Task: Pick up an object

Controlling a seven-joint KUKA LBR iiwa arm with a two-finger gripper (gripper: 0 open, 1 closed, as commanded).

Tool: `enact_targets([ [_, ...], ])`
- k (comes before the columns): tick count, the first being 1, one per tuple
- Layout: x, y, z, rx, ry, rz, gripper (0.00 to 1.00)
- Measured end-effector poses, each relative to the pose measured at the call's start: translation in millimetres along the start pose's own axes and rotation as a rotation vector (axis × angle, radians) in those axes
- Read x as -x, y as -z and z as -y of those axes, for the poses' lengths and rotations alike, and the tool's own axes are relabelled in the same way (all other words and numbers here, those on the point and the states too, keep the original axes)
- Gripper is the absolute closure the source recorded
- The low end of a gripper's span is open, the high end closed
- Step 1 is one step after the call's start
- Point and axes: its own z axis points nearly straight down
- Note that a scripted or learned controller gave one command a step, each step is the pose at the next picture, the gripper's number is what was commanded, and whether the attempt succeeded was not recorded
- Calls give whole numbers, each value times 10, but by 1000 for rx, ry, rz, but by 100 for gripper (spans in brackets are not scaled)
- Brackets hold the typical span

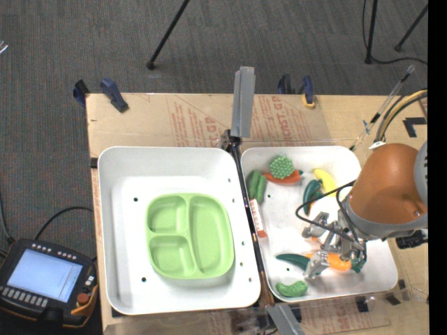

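Where the right bin point(377, 274) holds toy foods, the gripper point(327, 259) sits low over an orange piece point(339, 262), fingers apparently spread astride it; contact unclear. Left bin point(112, 187): one green divided plate point(190, 236).

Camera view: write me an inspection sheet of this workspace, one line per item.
Surface: cardboard-covered bench bearing two white bins, left bin and right bin, side by side.
Job's things: in the right bin, toy foods: a green bumpy piece, a yellow piece, a dark green piece, a green piece by the near wall, and an orange piece at the gripper.
Clutter: green divided tray in the left bin.
Grippers: gripper low over the right bin's near half; holding anything cannot be told.
Cables: cables run along the arm.
Surroundings: carpet, stand legs, teach pendant, blue clamps.
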Motion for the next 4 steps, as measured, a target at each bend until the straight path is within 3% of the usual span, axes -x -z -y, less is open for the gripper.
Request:
enact_targets([
  [1,-225,-1,18,-1,-35,1,0],
  [2,-299,-2,-252,-1,21,0,0],
  [3,-141,5,-509,-1,73,3,0],
  [4,824,21,-538,-1,-132,7,0],
])
